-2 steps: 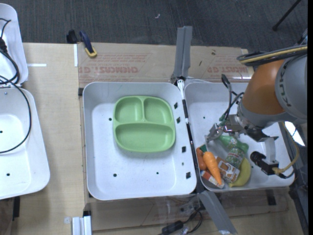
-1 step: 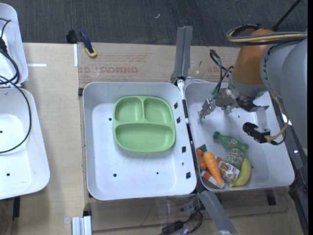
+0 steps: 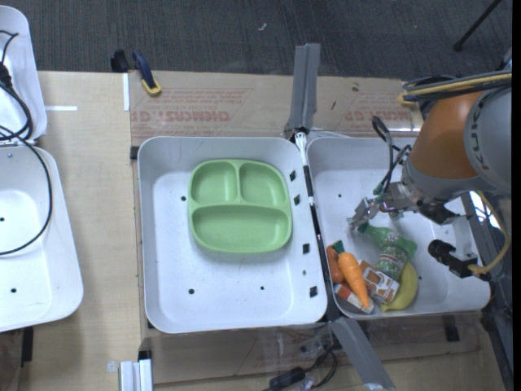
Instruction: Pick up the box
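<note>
The box point(image 3: 378, 281) is a small orange and white carton lying flat at the front of the right bin point(image 3: 326, 187). A carrot point(image 3: 352, 274) lies against its left side, a banana point(image 3: 405, 290) curves along its right, and a green-capped bottle point(image 3: 391, 251) rests across its far end. My gripper point(image 3: 363, 216) hangs over the middle of the right bin, just beyond and left of the bottle's cap, and apart from the box. Nothing is visibly held in it.
A green divided plate point(image 3: 240, 204) lies in the left bin point(image 3: 155, 243). The arm's grey and orange wrist point(image 3: 444, 149) leans over the right bin's far right. A black fitting point(image 3: 444, 253) sits near that bin's right wall. Bare bin floor shows left of the gripper.
</note>
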